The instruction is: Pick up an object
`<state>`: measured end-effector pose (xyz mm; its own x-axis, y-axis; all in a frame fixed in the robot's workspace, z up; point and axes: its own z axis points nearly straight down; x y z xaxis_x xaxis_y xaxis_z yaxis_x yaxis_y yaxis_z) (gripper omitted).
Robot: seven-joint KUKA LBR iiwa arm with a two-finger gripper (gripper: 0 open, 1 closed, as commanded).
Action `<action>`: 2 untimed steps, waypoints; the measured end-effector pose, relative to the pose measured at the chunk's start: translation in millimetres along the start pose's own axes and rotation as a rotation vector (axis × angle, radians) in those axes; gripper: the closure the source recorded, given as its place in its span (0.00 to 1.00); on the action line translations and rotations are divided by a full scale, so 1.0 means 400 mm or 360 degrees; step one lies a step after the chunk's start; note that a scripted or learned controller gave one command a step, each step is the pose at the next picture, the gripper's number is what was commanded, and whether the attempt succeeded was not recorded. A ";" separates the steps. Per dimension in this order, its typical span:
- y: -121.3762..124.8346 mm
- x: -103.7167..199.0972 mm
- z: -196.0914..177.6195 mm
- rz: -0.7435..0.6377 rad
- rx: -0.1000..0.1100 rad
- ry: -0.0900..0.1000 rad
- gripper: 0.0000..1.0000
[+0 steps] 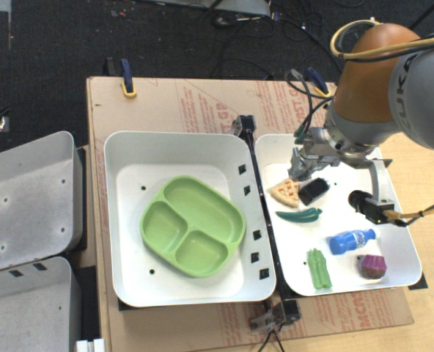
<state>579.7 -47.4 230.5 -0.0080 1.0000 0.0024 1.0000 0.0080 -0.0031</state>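
Note:
My gripper (303, 170) hangs over the back left part of the right bin (402, 270), with the grey arm reaching in from the right. Just below it lie a toy pizza slice (284, 193) and a small black block (314, 190), side by side. Whether the gripper touches either one is hidden by the wrist. A dark green pepper (300, 215) lies in front of them. Nearer the front are a blue bottle (351, 240), a light green stalk (319, 268) and a purple piece (372, 266).
The left bin (122, 270) holds a light green divided plate (193, 227). A black divider (259, 211) runs between the two bins. White trays (26, 196) lie off the bench at the left. Cardboard edges the bins.

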 end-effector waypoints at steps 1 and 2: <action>-0.030 0.126 0.024 0.0001 0.0000 0.0000 1.00; -0.053 0.236 0.022 0.0001 0.0000 -0.0001 1.00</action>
